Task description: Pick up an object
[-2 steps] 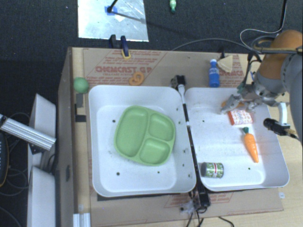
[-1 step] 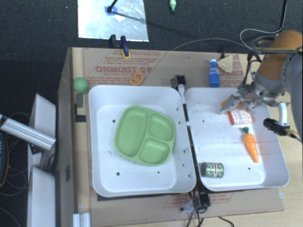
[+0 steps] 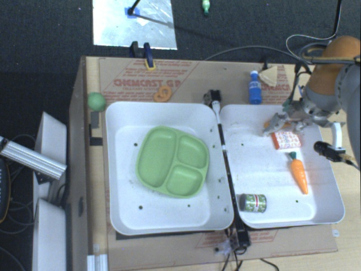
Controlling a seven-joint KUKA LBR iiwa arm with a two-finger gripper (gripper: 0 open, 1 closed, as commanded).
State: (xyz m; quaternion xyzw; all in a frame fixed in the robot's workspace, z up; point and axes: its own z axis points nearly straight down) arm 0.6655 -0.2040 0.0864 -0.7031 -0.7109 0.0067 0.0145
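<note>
Carrot [image 3: 299, 175], orange with a green top, lying in the right part of the right bin [image 3: 248, 151], slanting down-right. Just above it, an orange-and-white packet [image 3: 285, 139], print too small to read. Near the bin's lower left, one small can [image 3: 252, 202] on its side, green label, wording illegible. One green divided plate [image 3: 172, 161], three compartments, in the left bin [image 3: 121, 168]. Gripper [image 3: 285, 121] low over the right bin's upper right, just above the packet; fingers spread, nothing seen between them. Beyond the bins: one blue bottle [image 3: 255, 87], one green ball [image 3: 96, 101], cardboard printed "CHEMCAST GP". Two bins, one carrot.
</note>
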